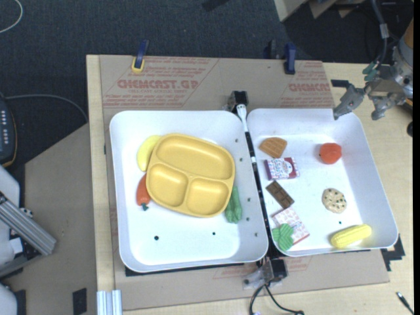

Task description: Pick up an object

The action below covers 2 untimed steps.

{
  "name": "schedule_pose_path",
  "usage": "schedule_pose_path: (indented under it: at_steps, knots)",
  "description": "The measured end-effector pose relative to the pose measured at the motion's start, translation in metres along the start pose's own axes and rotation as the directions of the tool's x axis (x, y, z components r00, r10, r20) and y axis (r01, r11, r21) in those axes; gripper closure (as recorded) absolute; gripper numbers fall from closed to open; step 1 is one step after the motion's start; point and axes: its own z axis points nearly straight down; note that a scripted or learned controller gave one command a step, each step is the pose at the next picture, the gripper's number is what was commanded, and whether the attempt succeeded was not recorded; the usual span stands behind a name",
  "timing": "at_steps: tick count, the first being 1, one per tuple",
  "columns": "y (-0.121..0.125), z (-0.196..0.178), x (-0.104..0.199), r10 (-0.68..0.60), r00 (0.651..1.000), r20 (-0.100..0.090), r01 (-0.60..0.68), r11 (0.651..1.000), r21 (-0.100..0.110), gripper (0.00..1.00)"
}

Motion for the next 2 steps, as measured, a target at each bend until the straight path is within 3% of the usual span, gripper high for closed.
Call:
schedule_pose_path:
  at_steps: [1,2]
  knots:
    - [0.002,-0.008,0.001,-0.003,1.000,0.003,0.003,1.000,-0.013,0.00]
    - [0.005,0.052,-0.006,-0.002,1.000,0.002,0.002,1.000,-0.008,0.00]
